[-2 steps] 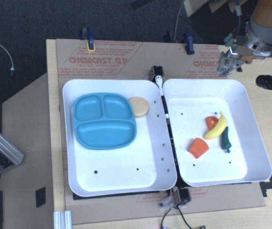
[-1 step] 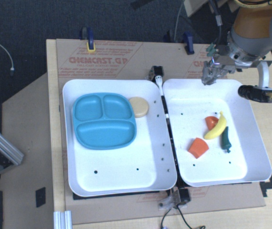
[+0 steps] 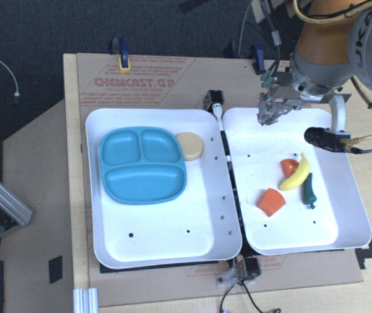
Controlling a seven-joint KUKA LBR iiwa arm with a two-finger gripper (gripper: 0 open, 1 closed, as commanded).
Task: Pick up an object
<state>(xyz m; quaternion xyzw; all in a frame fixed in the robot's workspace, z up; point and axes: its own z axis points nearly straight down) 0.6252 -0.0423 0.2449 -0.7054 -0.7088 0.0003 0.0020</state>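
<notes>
Gripper (image 3: 268,116) hangs over the far-left corner of the right bin (image 3: 342,233) — can't tell its state, nothing seen in it. Right bin holds a yellow banana (image 3: 296,176) near the centre, a red piece (image 3: 288,167) touching its left side, a dark green item (image 3: 309,191) just beside it toward the right edge, and an orange block (image 3: 271,201) nearer the front (apart from the others). Left bin (image 3: 153,240) — blue divided plate (image 3: 143,165) by the far-left corner, tan round piece (image 3: 189,146) touching its right rim.
</notes>
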